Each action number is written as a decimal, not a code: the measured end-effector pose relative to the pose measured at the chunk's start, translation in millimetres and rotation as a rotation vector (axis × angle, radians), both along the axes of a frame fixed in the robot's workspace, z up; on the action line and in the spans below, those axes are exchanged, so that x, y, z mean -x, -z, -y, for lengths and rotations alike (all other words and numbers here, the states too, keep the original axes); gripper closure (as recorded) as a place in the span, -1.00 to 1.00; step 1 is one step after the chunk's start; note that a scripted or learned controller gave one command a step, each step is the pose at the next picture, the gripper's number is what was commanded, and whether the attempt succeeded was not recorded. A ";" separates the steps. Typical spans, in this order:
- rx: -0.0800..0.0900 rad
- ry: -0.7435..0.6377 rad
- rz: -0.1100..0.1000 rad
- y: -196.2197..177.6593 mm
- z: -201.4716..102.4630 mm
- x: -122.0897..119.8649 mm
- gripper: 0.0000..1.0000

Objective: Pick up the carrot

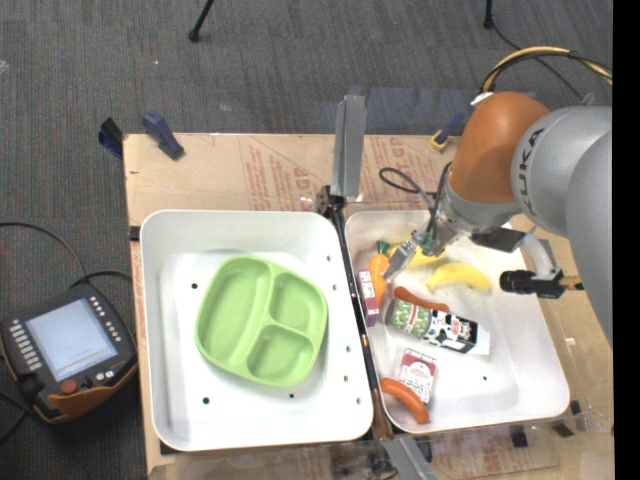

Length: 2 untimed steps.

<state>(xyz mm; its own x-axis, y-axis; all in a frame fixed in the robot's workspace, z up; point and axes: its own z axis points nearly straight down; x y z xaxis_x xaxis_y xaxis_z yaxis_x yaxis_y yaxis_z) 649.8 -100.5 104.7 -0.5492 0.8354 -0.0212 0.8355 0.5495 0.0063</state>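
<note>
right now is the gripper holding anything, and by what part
Cannot be told. The gripper sits right at the carrot near the right bin's left wall, but the view is too small to show a grip.

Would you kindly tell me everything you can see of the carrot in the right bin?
The carrot is a small orange piece, smooth and toy-like, with a dark green bit at its upper end. It lies roughly upright in the picture near the left wall of the right bin, beside a small purple packet. The hand sits right at its upper right side; whether it touches or grips the carrot is not clear.
</note>
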 end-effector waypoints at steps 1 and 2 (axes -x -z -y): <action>-0.002 -0.021 0.002 -0.2 -2.4 -0.6 -1.00; -0.020 0.196 0.011 -0.2 -8.6 -3.3 -1.00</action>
